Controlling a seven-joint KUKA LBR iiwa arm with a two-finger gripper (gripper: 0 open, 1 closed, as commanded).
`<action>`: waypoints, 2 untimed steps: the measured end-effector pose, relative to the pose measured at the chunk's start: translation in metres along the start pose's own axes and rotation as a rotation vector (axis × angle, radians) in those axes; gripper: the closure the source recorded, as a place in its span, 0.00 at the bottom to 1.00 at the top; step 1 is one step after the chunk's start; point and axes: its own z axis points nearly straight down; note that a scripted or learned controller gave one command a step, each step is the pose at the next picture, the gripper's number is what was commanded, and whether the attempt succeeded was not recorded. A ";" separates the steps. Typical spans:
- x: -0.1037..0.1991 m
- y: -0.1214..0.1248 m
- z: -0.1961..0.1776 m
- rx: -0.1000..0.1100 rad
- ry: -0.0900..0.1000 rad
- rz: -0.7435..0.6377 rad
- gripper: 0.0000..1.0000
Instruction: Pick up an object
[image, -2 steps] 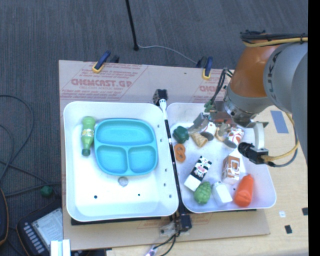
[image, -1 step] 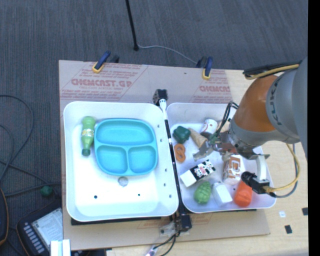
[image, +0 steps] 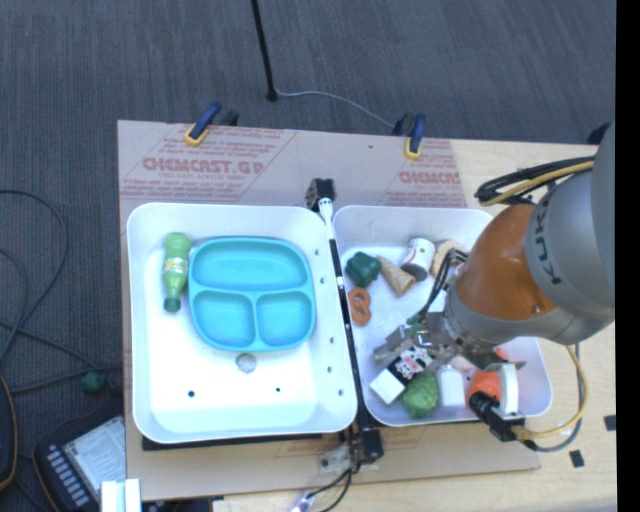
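Note:
My gripper hangs low over the front middle of the right bin, under the grey arm with its orange band. Right beneath and in front of it lie a white block, a small dark-patterned piece and a green leafy lump. Farther back in that bin are a dark green object, an orange ring, a brown cone and a white cup. The arm hides part of the bin's right side.
The left bin holds a blue divided tray, a green bottle along its left side and a small round piece in front. An orange and white object lies at the right bin's front right corner.

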 end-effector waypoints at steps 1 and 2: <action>0.000 0.000 -0.010 0.001 0.000 0.001 1.00; 0.049 0.030 -0.170 0.013 0.002 -0.001 1.00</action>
